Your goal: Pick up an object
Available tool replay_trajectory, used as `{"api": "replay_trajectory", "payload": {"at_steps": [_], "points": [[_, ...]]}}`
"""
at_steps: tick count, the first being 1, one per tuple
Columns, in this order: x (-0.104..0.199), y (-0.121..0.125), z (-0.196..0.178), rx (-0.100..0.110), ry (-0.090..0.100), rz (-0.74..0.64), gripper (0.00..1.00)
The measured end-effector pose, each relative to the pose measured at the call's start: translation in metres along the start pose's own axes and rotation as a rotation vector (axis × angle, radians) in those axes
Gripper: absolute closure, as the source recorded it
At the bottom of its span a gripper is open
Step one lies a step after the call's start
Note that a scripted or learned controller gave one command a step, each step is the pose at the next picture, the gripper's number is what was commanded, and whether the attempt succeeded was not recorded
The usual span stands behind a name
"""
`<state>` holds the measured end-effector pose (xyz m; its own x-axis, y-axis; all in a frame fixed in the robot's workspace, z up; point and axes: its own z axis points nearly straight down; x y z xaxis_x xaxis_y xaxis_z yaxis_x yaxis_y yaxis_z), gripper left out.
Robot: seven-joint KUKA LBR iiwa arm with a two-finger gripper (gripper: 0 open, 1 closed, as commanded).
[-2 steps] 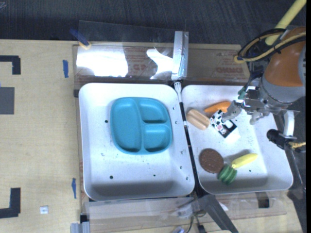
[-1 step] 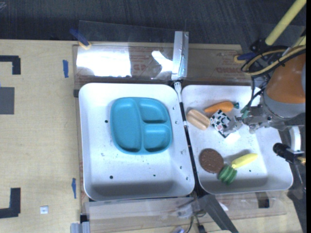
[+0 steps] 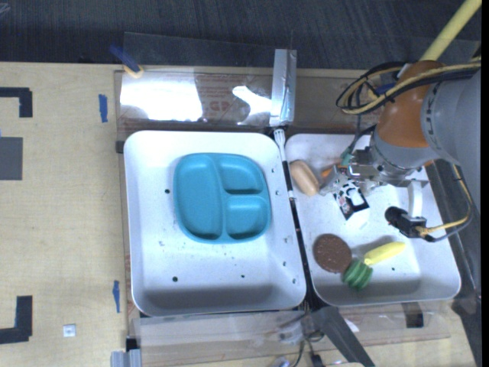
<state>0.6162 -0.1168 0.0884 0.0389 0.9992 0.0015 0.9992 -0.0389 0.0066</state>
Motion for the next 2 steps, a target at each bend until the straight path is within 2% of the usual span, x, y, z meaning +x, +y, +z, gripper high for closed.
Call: {"api": "replay_trajectory", "payload": {"at_steps": [1,2], "points": [[-0.0013,0.0007,-0.0106,-0.003,-0.002,0.002,1.00],[-0.0014,0.0004,-0.0100,-0.002,-0.001,0.002,0.00]]}}
